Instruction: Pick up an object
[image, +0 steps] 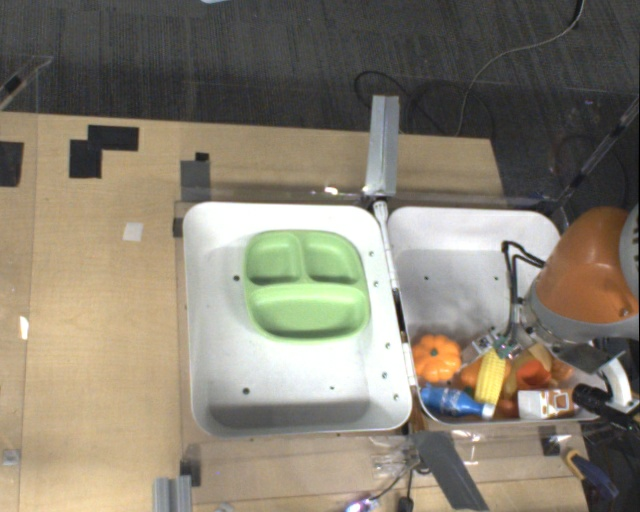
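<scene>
Orange marks the arm's band (590, 275), which looms over the right edge of the right bin (450, 250). Below it the gripper (508, 345) reaches down into the near end of that bin, its tip just above a heap of toy food. Whether the fingers are wide, narrow or closed on anything cannot be told, since the wrist and the clutter hide them.

The heap fills the bin's near right corner. A small orange pumpkin (437, 357) sits at its left, an ear of yellow corn (492, 374) stands just right of it, directly beneath the gripper, and a blue bottle (452, 402) lies along the near wall. A white carton (545, 403) rests at the far right of the heap, beside some red and orange pieces too jumbled to name.

The left bin (215, 350) holds a green divided plate (305, 283), lying flat in its far half.
</scene>
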